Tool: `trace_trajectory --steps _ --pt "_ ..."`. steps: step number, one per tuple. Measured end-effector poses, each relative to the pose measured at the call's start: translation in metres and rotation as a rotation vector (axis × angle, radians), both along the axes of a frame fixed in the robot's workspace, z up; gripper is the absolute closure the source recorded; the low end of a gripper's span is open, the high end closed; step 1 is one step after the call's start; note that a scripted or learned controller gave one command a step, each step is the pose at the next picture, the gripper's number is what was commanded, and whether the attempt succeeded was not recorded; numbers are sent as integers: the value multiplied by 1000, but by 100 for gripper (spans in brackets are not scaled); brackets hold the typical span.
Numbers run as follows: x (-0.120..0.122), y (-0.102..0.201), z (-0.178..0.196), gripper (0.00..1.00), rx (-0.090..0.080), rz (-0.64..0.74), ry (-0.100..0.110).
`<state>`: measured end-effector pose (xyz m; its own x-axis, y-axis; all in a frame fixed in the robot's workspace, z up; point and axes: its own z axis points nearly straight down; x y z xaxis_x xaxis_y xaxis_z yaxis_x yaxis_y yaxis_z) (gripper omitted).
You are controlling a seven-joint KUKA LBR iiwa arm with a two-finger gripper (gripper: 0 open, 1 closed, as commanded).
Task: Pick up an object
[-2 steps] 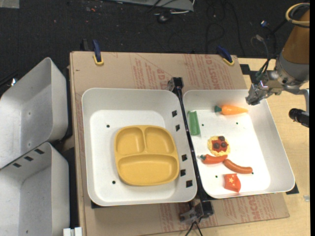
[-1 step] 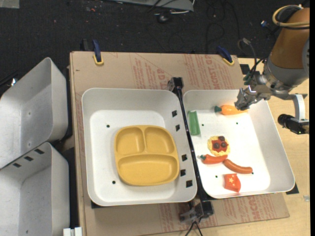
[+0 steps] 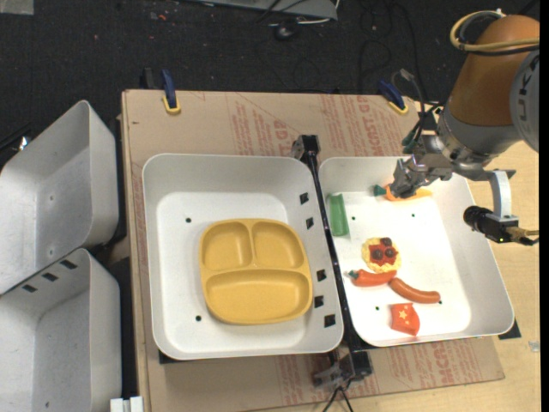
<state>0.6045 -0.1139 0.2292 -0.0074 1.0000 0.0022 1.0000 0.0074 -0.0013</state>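
Though hard to read from this slant, looks like a grasp being tried on the orange piece point(image 3: 397, 194): gripper point(image 3: 410, 178) down low at the far side of the right bin point(image 3: 489, 316), right over that piece and hiding part of it, with a small green end poking out to the left. Cannot tell whether open, closed or clamped, being too dark and too small against the toy. Cannot call the piece held, either. Probably chosen for lying apart from the rest, near the far wall, with room around it for a straight descent. Elsewhere in the same bin: green block point(image 3: 336, 215) lying along the left wall; round yellow piece with dark spots point(image 3: 381, 253) near the middle; red chili point(image 3: 371, 277) touching or just beside its near edge; sausage point(image 3: 415, 293) just past that, toward the near right; red wedge point(image 3: 405, 318) nearest the front wall. Clustered closely enough to make a clean grip on any one of these harder. Over in the left bin point(image 3: 171, 230), a yellow divided plate point(image 3: 255, 271), flat, centred, likely too wide and low for an easy grasp. Judged as early to midway: contact perhaps made, lift not yet done. Next calls for a firm close and a straight rise, minding the far wall nearby.
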Motion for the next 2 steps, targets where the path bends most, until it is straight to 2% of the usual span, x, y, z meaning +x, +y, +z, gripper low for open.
trace_trajectory --steps 1,2 --pt "-14 47 8 100 -1 -1 1" --pt "-44 88 7 100 -1 -1 3"
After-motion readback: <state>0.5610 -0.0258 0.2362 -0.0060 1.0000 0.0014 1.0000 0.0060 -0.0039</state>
